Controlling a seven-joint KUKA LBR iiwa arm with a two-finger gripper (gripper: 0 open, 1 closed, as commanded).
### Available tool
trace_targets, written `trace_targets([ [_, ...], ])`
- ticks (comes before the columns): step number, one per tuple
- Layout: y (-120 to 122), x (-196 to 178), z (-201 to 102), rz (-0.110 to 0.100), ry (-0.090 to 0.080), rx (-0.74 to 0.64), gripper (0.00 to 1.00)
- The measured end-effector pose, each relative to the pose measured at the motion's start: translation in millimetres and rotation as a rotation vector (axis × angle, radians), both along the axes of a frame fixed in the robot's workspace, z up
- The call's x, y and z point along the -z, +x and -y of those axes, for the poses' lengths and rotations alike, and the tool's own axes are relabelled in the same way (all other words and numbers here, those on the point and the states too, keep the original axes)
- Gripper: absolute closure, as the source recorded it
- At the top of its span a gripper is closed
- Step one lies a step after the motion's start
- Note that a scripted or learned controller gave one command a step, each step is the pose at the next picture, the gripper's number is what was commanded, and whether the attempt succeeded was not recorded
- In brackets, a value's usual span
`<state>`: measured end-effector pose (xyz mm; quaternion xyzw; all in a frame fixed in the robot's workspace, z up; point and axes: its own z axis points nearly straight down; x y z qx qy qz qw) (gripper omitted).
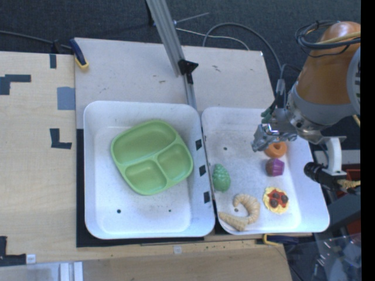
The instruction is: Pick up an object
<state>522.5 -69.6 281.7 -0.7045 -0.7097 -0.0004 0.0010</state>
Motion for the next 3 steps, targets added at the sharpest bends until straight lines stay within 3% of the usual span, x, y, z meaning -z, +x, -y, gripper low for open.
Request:
trace_targets([
  [1, -5.4, 1.7, -52.6, -0.001, -0.001, 0.000, 1.00],
  [3, -10.4, 43.0, -147.9, -0.005, -0.002, 0.001, 1.00],
])
